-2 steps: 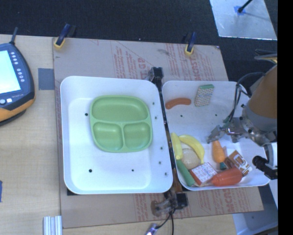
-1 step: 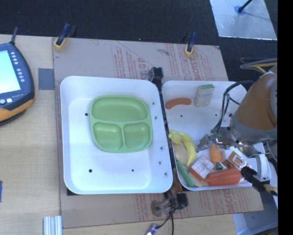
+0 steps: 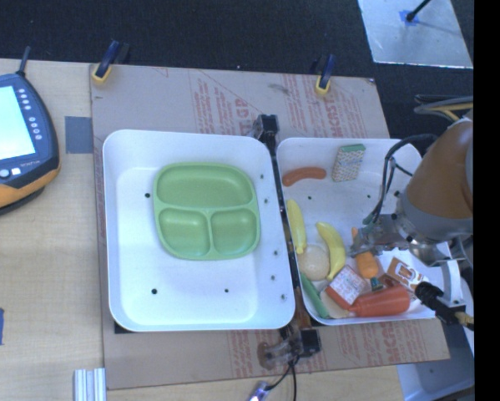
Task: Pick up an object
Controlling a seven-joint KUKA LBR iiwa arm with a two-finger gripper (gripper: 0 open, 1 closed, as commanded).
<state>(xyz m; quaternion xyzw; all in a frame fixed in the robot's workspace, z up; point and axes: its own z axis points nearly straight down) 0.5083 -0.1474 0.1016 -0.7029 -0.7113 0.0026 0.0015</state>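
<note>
The right bin (image 3: pixel 362 192) holds several toy foods. A sausage (image 3: pixel 304 175) and a small green and white box (image 3: pixel 348 162) lie at its far end. A yellow corn cob (image 3: pixel 295 224), a banana (image 3: pixel 333 247) and a pale round item (image 3: pixel 315 262) sit along its left side. Near the front are an orange (image 3: pixel 366 265), a red and white packet (image 3: pixel 347 286) and a red-orange carrot (image 3: pixel 381 303). My gripper (image 3: pixel 371 239) hangs low over the bin's right half, just above the orange and to the right of the banana.
The left bin (image 3: pixel 133 249) carries a green divided plate (image 3: pixel 206 210). A tablet-like pendant (image 3: pixel 12 144) lies on the bench at far left. Clamps (image 3: pixel 106 63) (image 3: pixel 323 73) hold the cardboard sheet at the back. The arm's orange band (image 3: pixel 446 174) overhangs the right bin's edge.
</note>
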